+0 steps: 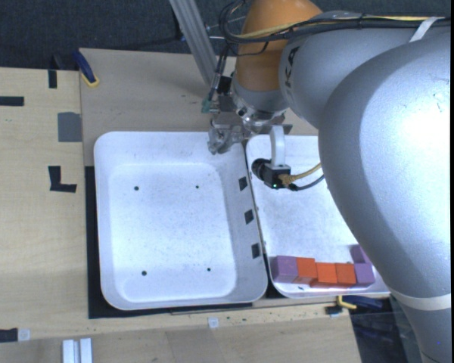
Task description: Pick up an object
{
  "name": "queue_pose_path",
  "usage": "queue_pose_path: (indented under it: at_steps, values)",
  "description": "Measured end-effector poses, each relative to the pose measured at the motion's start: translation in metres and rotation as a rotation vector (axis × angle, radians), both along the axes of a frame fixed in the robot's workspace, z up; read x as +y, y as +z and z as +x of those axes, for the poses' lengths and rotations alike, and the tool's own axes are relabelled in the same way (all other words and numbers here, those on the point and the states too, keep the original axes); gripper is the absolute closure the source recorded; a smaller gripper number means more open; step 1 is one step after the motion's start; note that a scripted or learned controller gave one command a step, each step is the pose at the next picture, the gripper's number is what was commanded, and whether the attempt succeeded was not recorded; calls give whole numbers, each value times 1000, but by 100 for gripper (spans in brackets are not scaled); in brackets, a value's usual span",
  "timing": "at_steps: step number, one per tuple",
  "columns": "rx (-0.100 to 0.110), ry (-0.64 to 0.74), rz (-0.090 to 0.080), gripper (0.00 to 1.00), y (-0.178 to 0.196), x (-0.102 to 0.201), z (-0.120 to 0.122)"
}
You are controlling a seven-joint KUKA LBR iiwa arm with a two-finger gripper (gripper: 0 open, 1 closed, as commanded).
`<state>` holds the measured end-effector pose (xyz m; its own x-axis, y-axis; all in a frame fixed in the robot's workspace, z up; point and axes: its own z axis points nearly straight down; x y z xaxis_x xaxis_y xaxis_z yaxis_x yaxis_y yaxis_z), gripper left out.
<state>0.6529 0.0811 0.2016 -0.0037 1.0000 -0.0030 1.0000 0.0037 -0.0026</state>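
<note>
Presently catalogued: two white bins, side by side at mid-frame. Left bin [170, 225], one, bare white floor with four small dark dots, nothing in it. Right bin [303, 225], one, largely hidden under the arm [386, 150], which reaches in from the right and fills that side of the frame. Blocks [324, 271], the task's things: a row lying against the right bin's lower wall at lower right, seemingly where they have gathered at the low edge; two purple and two orange show plainly, with a further purple piece at the row's right end, partly hidden, so the count is four or five. Gripper [221, 144], one, hanging at upper centre over the far rim where the two bins meet, well apart from the blocks; it holds nothing visible, and its state cannot be told from this angle. Judgement: the pick has not begun, and the arm must travel toward the lower right to reach any block. Black tabs [248, 216], three, spaced along the divide between the bins.
</note>
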Motion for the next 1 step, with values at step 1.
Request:
queue_pose_path:
  at_steps: [1]
  values:
    - [1,0,-2,0,-1,0,0]
